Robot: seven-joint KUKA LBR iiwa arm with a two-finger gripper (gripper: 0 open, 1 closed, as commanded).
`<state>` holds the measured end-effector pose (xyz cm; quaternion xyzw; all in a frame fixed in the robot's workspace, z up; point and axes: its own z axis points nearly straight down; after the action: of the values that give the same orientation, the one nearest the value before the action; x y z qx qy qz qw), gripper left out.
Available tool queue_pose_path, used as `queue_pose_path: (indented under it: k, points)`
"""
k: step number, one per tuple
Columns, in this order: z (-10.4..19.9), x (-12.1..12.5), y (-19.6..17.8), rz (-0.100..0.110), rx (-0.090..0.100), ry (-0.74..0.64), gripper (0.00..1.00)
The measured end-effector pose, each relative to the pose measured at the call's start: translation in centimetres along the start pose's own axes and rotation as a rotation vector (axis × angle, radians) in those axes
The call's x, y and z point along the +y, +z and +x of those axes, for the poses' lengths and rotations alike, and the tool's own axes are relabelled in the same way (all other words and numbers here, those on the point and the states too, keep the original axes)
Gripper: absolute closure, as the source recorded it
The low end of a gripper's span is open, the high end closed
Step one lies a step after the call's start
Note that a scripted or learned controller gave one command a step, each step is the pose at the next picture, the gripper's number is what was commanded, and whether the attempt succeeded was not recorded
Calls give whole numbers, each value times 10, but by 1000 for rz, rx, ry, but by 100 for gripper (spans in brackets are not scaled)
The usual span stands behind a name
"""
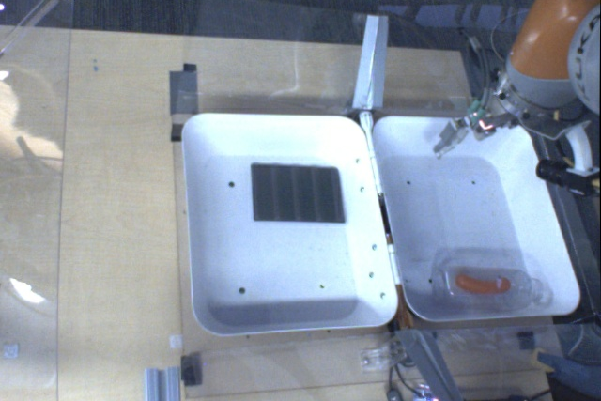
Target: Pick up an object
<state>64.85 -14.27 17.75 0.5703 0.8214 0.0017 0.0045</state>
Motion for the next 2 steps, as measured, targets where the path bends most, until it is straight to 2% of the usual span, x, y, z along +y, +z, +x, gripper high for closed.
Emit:
queue_pose_path:
  k: [1, 2]
  points:
    - [23, -41, -19, 4, 3, 180, 0]
    - [59, -96, -39, 4, 2, 304, 0]
